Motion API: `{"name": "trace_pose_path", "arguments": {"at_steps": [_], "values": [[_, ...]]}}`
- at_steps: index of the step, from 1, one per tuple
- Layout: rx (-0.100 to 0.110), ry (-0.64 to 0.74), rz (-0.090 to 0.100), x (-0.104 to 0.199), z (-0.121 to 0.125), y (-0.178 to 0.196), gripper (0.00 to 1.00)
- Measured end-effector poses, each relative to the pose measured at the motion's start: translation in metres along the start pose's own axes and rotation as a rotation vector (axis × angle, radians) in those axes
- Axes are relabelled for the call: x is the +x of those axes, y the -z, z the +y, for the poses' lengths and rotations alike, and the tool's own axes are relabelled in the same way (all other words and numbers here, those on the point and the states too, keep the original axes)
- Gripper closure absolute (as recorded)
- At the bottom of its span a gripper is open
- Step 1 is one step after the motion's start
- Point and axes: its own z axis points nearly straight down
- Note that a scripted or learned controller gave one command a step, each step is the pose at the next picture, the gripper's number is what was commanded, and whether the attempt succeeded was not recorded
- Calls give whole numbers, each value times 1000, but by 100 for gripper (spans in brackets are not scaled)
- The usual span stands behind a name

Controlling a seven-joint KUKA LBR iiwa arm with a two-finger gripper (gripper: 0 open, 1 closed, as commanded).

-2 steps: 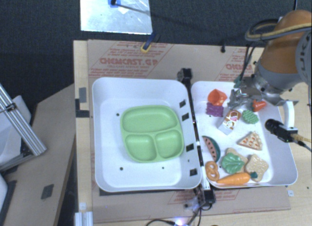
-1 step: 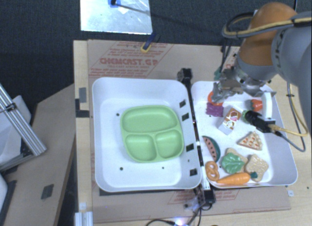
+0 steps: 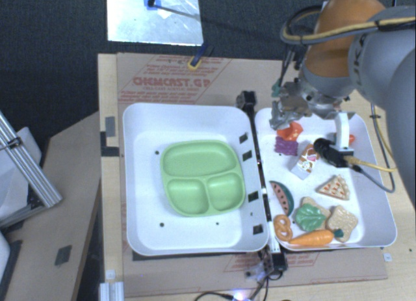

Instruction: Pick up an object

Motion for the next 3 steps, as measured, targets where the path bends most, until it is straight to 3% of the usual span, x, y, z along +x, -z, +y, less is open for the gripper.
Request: {"name": "trace_pose_path", "arguments": {"at_steps": [2, 3], "values": [[3, -3, -2, -5, 5, -19, 100], [0, -4, -1, -8, 2, 2, 100]]}}
